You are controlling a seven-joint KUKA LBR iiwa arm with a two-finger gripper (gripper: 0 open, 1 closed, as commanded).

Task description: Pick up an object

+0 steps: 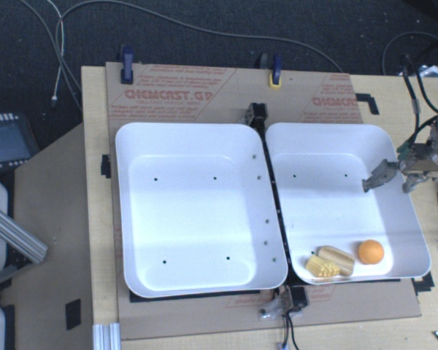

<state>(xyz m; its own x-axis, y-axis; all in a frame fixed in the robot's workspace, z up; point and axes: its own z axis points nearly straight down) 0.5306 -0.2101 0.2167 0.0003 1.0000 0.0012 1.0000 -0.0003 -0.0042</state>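
Observation:
Three small objects lie at the near end of the right bin (pixel 336 152). An orange ball (pixel 371 251) rests near the front right corner. Left of it lies a tan bread-like roll (pixel 336 256), and a yellow corn piece (pixel 321 267) touches the roll's front left side. My gripper (pixel 391 181) hovers at the right rim of the right bin, well behind the ball. Its fingers (pixel 374 179) are spread open with nothing between them.
The left bin (pixel 131 217) sits flush against the right one on a cardboard sheet (pixel 175 90). Blue and yellow clamps (pixel 275 70) hold the sheet's far edge. Cables (pixel 416 93) hang near the arm at the right.

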